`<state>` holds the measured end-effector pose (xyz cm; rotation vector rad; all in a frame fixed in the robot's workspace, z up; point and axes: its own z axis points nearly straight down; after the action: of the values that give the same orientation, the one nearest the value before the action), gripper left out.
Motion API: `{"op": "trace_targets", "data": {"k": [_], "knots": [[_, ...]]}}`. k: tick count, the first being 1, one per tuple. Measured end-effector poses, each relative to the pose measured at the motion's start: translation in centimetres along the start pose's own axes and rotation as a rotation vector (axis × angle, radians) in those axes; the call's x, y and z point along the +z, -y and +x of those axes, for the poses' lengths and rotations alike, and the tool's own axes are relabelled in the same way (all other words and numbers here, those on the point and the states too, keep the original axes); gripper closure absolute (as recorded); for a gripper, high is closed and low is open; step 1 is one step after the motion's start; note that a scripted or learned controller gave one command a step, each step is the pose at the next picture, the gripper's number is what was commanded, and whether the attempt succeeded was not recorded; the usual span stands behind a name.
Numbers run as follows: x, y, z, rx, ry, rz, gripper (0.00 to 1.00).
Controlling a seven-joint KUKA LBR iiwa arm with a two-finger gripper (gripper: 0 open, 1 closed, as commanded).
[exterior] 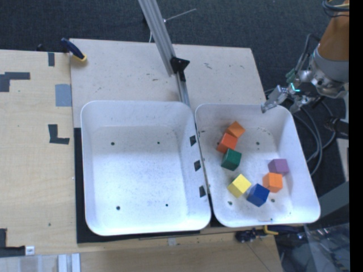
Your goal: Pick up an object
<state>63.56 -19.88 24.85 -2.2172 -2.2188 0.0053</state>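
Note:
The right bin (299, 146) holds several small blocks: an orange one (236, 130) on top of a red-orange one (227, 143), a green one (231, 160), a yellow one (240, 184), a blue one (258, 195), a purple one (278, 165) and another orange one (274, 181). My gripper (274, 100) hangs over the bin's far right corner, above and away from the blocks. Nothing shows between its fingers.
The left bin (91, 152) lies beside the right one. A slanted metal rail (161, 30) runs from the top down to the gap between the bins. A blue and yellow clamp (74, 50) lies on the bench at the far left. Cables hang at the right.

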Motion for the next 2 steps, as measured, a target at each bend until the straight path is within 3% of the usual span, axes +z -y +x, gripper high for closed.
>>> {"op": "trace_targets", "data": {"k": [1, 2], "knots": [[-0.3, -0.1, 0.0, -0.001, 0.002, -0.004, 0.00], [6.0, 0.6, 0.0, 0.000, 0.001, 0.002, 0.00]]}}
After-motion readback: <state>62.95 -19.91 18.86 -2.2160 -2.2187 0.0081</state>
